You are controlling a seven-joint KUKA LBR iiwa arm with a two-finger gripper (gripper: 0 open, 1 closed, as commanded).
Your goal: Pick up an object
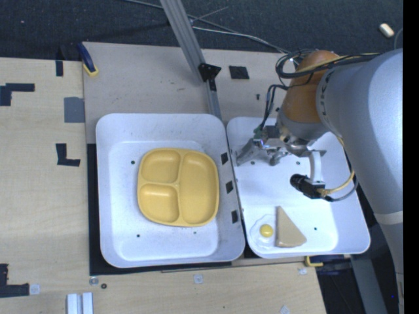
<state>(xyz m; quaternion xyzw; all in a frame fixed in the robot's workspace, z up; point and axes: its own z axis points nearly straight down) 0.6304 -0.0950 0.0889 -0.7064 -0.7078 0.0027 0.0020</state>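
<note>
two shallow white bins sit side by side on the wooden bench. the left bin [118, 175] fills the centre of the frame and holds a yellow divided plate [177, 186] with three compartments, lying flat near its middle. the right bin [347, 234] sits just beside it, toward the right of the frame. in its lower part, near the bottom edge, lie a tan wedge-shaped piece [288, 229] and a small yellow round piece [266, 230], just beside each other, the round one to the left.

the grey arm [366, 116] enters from the right edge, its orange band [308, 84] in the upper right. the gripper [252, 150] hangs over the upper left part of the right bin, well apart from the wedge and the round piece. whether it is released or clenched cannot be told here; nothing shows in its grasp. black cables loop around the wrist.
</note>
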